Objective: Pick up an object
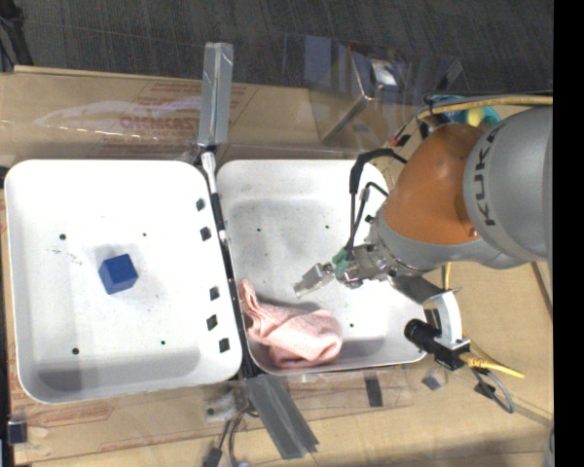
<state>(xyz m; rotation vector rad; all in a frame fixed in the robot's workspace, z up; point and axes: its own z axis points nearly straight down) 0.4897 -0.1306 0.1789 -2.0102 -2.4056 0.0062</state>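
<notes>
Approach step: the gripper (316,275) hovers in the right bin (273,188) just above the pink cloth (292,334) at its near edge, finger state indiscernible; the next move calls for descent onto it.

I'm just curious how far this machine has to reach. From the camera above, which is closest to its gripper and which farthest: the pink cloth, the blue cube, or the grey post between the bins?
1. Pink cloth: same right bin as the gripper, just below it.
2. Grey post: up at the back edge, between the bins.
3. Blue cube: across in the left bin.
</notes>
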